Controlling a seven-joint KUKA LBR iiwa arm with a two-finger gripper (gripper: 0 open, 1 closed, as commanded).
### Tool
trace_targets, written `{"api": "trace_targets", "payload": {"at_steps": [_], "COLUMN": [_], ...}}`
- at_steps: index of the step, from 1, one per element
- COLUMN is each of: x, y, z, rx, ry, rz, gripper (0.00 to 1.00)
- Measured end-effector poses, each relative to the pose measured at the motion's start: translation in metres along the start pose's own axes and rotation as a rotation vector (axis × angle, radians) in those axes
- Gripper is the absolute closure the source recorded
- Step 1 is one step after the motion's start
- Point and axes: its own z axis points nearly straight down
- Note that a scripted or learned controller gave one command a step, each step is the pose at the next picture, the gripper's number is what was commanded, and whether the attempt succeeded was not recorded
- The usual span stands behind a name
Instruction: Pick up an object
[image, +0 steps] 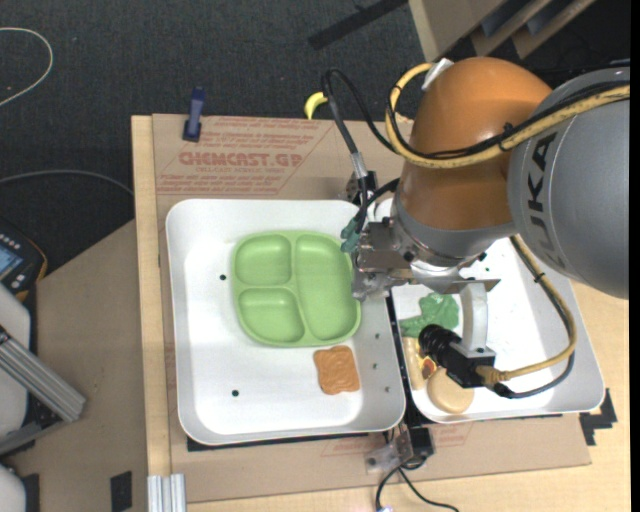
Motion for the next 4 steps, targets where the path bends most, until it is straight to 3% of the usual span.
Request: {"api": "trace_targets", "payload": {"at_steps": [1, 2, 3, 4], "x": [0.017, 0.001, 0.066, -0.003], "y": [-0.013, 0.026, -0.015, -0.008], "z": [-0.177, -0.121, -0.016, 0.12], "rx": [-0.028, -0.002, 0.007, 0.008], "ry": [0.007, -0.001, -0.001, -0.005], "rz": [-0.007, 0.0, -0.01, 0.006], "gripper": [1.0, 1.0, 1.0, 1.0]}}
